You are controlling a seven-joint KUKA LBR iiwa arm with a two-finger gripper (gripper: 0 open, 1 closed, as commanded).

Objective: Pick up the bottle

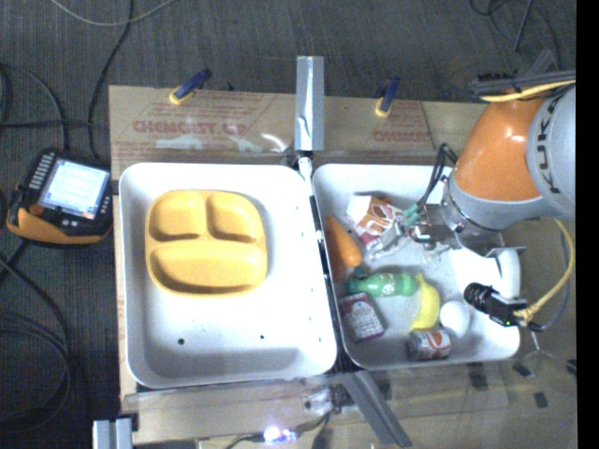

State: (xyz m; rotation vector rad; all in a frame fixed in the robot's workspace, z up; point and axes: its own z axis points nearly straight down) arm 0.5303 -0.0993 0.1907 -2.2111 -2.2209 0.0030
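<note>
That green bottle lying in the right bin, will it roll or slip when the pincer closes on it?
The green bottle lies on its side, so it may well roll if nudged. Its glossy surface looks slippery. The carrot and banana crowd it, so they could limit rolling but hinder a clean grip.

robot lab, white bins (131, 344) clamped on bench, teach pendant (64, 197), loose cables (94, 7) on floor

1. Two white bins: the left bin (131, 344) and the right bin (505, 344).
2. One yellow divided plate (208, 241).
3. One green bottle (386, 284).
4. One carrot (343, 242).
5. One banana (428, 304).
6. One white egg (454, 318).
7. One can (429, 344).
8. One dark red packet (362, 315).
9. One red-and-white carton (375, 218).
10. Two clamps on the bench's far edge: a blue clamp (190, 85) and a second clamp (385, 95).
11. One handheld controller (64, 197).
</note>
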